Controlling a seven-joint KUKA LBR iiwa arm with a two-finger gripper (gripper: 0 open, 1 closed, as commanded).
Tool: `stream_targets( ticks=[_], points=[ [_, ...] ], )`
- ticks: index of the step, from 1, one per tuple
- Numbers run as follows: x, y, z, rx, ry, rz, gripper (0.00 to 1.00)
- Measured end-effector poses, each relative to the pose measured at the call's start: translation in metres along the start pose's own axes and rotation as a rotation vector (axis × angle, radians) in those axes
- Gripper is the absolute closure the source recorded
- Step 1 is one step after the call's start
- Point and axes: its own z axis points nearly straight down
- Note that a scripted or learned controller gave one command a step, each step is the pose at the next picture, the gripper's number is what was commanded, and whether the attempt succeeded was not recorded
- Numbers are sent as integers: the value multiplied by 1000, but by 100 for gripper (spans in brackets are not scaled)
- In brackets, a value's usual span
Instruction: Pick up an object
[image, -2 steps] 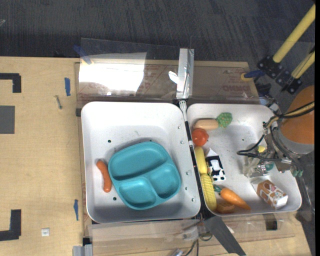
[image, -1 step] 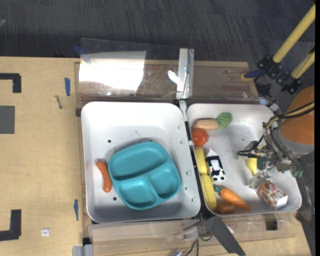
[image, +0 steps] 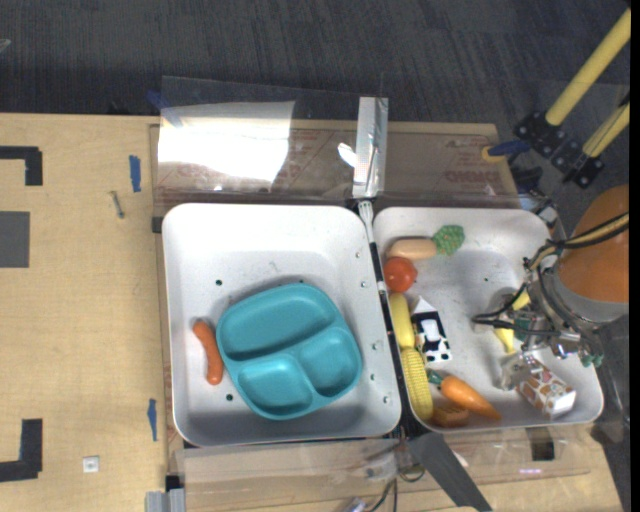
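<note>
End effector (image: 528, 345) near right bin (image: 480, 235) outer edge, carton (image: 545, 388) beneath

Open floor is left in the right bin (image: 480, 225) toward 12 o'clock, while its 9 o'clock wall is lined by tomato (image: 400, 272), banana (image: 402, 320), corn (image: 417, 382) and carrot (image: 465, 394).
</note>
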Motion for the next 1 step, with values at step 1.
stream_targets(
  ticks=[1],
  points=[
    [-4,0,-13,4,-12,-2,100]
  ],
)
